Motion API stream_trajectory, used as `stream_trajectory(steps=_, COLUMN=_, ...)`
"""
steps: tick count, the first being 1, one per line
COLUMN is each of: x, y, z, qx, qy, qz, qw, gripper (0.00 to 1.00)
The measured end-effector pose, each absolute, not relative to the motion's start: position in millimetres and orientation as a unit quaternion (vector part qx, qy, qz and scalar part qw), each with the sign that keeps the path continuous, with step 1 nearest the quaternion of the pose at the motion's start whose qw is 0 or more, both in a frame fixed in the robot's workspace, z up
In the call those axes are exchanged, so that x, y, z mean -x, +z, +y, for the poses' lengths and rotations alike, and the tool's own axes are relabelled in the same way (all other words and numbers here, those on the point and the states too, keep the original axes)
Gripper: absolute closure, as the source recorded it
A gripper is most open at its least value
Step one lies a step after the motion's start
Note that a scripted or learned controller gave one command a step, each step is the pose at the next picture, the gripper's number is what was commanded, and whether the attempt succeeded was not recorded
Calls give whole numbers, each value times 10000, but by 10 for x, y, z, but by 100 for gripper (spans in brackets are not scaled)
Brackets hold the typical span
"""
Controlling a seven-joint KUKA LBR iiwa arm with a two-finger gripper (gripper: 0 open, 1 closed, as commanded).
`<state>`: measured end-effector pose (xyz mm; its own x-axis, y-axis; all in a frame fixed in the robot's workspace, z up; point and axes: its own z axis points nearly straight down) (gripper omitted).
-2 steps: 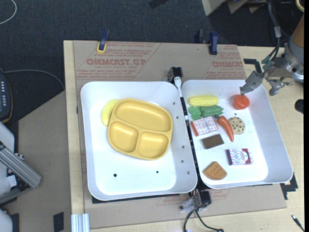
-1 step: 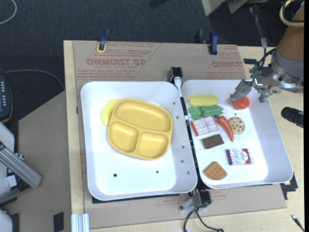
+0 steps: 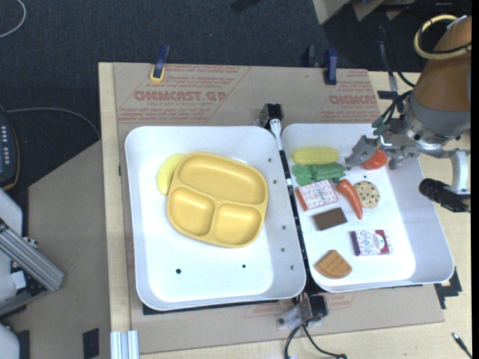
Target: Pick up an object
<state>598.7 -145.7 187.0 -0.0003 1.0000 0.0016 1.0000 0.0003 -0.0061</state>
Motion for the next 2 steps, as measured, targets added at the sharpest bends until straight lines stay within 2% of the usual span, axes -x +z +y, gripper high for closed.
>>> stream_trajectory(steps=1, x=-5875, y=1361, z=-1449, qx=7074, qy=18, qz=-7068, qw=32, gripper=0)
stream_trajectory(steps=2, x=-5901, y=891, z=-1440, qx=7071, qy=-24, qz=-7071, qw=-7, gripper=0)
